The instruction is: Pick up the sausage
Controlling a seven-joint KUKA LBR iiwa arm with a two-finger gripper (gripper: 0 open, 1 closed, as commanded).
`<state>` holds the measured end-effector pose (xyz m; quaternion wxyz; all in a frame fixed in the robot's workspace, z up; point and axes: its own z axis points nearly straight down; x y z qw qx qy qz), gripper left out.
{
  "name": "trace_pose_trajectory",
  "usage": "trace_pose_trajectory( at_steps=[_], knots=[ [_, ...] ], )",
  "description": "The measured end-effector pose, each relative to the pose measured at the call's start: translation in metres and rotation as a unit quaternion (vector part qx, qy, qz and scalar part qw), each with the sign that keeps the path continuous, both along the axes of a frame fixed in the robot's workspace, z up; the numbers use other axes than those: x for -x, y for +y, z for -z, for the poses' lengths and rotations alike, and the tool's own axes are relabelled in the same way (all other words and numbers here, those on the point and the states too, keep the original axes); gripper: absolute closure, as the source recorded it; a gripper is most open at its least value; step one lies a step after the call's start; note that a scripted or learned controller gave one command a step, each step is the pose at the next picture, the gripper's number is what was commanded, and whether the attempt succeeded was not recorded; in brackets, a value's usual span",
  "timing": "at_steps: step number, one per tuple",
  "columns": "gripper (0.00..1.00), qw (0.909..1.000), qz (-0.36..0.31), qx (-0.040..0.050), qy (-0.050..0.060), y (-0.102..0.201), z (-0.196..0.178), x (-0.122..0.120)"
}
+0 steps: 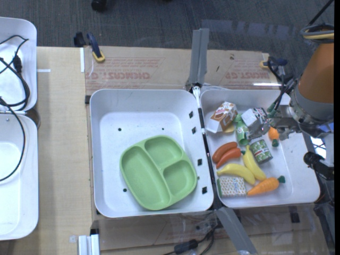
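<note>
glossy orange-red plastic sausage (227,152), likely light, stiff and slippery, lies at the right white bin's (311,195) left edge; i'd pinch its middle crosswise. tool (265,126) state: i cannot tell.

This looked like a robotics lab: a wooden table (58,142) stood on grey carpet (159,15), two white bins (98,142) held toy food, loose black cables (13,84) trailed at left, chair castors (98,3) behind.
</note>
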<state>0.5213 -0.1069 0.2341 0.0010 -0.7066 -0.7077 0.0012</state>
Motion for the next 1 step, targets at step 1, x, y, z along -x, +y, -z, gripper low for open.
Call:
trace_pose_trajectory(
  at_steps=[1],
  knots=[
    [0.0,1.0,-0.004,-0.0001,0.001,0.064,0.0441,0.0377]
  ],
)
